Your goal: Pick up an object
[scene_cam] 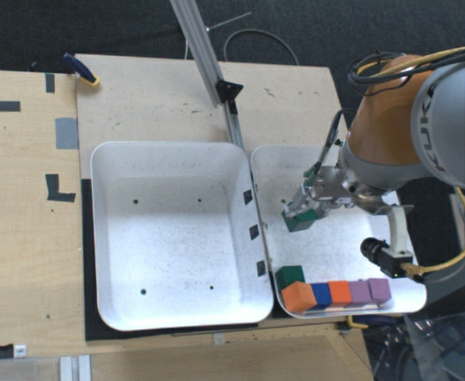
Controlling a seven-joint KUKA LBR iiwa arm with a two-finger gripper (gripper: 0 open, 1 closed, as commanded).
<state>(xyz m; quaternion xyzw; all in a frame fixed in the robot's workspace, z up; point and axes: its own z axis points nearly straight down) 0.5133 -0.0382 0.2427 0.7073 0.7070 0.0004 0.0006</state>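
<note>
Robotics lab: industrial arm (411, 125) over plywood bench (153, 101) bearing white bins (105, 213), tape markers, exposed cabling (256, 42).

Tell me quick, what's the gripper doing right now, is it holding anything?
Gripper: shut on a green block, over the right bin.

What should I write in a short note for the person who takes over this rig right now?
Gripper: over the right bin, in its upper middle, shut on a green block between its fingers.
Other things: a row along the right bin's near edge: dark green block, orange block, blue block, a second orange block, two purple blocks. The left bin is beside it.
Done: the green block appears grasped.
Left: confirm that it is lifted clear of the bin floor; the view cannot settle this.
</note>
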